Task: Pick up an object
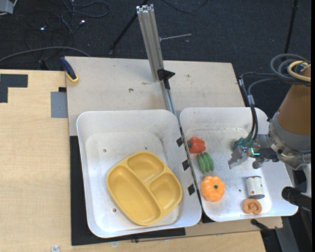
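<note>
My gripper (pixel 245 160) hangs over the middle of the right bin (pixel 220 121), its two grey fingers spread apart with nothing between them. Left of it lie a red pepper (pixel 196 144) and a green vegetable (pixel 205 163). An orange pumpkin (pixel 212 188) sits nearer the front. Just below and right of the gripper lies a small white can (pixel 254 186), and an orange ring-shaped piece (pixel 252 207) rests at the front right corner.
The left bin (pixel 94 140) holds a yellow divided plate (pixel 144 187). A metal post (pixel 153 46) rises behind the bins. The arm's orange-banded body (pixel 296 109) stands over the right bin's right edge.
</note>
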Tool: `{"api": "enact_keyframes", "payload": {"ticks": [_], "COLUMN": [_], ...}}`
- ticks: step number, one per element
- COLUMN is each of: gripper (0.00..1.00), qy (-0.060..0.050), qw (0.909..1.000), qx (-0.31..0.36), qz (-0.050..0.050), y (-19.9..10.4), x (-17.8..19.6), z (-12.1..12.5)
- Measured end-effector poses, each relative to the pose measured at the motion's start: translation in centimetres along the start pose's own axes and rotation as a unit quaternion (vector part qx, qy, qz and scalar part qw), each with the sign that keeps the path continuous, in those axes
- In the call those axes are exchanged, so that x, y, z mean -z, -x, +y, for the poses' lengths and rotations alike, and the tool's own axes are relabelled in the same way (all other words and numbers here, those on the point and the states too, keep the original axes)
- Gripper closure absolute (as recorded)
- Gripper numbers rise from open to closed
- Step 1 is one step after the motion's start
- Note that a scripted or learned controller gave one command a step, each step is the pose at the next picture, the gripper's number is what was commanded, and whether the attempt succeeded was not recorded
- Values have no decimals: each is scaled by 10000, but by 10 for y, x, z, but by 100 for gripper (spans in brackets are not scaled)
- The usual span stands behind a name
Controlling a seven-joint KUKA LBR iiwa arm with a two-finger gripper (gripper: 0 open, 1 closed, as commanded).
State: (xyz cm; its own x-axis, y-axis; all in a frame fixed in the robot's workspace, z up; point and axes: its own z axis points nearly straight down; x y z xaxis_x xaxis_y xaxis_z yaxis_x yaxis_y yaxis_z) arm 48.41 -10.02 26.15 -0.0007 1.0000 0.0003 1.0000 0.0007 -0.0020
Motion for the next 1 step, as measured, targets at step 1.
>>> {"api": "enact_keyframes", "payload": {"ticks": [1], "gripper": [0], "qy": [4], "qw": [10000], "qx": [0], "qz": [-1], "y": [0], "x": [0], "z": [0]}}
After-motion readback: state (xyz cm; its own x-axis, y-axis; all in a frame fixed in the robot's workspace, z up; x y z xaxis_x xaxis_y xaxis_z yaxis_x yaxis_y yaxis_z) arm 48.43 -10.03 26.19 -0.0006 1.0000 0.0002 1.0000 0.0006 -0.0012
